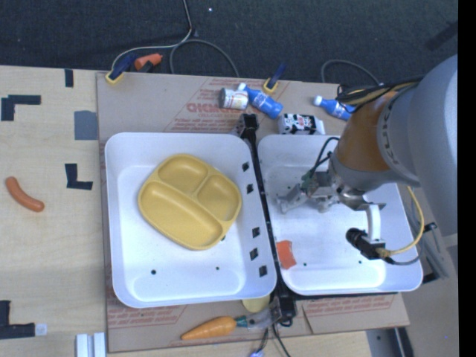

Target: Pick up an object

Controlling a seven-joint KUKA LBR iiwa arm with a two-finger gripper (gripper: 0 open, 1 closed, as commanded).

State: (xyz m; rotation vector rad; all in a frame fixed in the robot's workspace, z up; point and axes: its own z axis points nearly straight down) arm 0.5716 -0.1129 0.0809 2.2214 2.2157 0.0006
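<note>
Grey metal fingers of the gripper [291,198] reach toward the left side of the right bin [336,274], low over its white floor; whether they are parted or pressed together I cannot tell from up here, and nothing shows between them. Behind them the arm [401,136], grey with its orange band, comes in from the right and covers the bin's far corner.

Nearest thing to pick is a small orange block [286,255], lying on the right bin's floor close to its left wall, nearer the front edge than the gripper and apart from it.

Next door, the left bin [130,274] holds a yellow divided plate [190,200], sitting flat toward the middle. Past the bins' far rims, on the cardboard, lie a blue-and-white bottle [253,99] and a black-and-white box [301,124]. A toy carrot [212,328] lies by the near edge, and a toy sausage [24,194] rests well off to the left on the wooden bench [44,274].
</note>
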